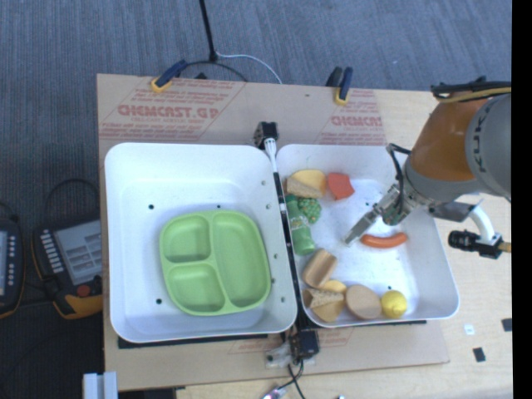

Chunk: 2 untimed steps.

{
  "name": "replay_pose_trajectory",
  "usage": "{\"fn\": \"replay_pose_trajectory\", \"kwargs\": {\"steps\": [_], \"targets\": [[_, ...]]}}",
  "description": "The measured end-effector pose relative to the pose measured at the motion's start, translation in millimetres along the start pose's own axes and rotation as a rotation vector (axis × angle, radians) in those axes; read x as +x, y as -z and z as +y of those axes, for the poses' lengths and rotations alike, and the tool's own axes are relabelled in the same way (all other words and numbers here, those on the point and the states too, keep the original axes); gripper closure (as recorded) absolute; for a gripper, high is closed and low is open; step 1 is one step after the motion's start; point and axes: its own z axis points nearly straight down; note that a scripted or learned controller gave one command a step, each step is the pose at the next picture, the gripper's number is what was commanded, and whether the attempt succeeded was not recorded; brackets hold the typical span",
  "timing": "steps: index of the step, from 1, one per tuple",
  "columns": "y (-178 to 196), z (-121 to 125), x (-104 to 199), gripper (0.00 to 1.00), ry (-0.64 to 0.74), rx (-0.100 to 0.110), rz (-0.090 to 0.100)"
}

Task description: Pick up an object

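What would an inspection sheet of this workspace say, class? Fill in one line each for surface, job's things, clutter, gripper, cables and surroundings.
Surface: bench bearing two white bins, left bin and right bin.
Job's things: toy foods in the right bin, including a red sausage, lemon and red block.
Clutter: green divided plate in the left bin.
Gripper: gripper low over the right bin, beside the sausage.
Cables: black cable behind the bench.
Surroundings: grey carpet; clamps on the bench's far edge.
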Motion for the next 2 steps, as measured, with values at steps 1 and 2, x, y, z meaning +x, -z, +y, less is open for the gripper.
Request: {"fn": "replay_pose_trajectory", "kwargs": {"steps": [1, 2], "targets": [[0, 15, 16, 0.00, -0.026, -0.004, -0.009], [1, -13, 16, 0.00, -0.011, -0.008, -0.007]]}}
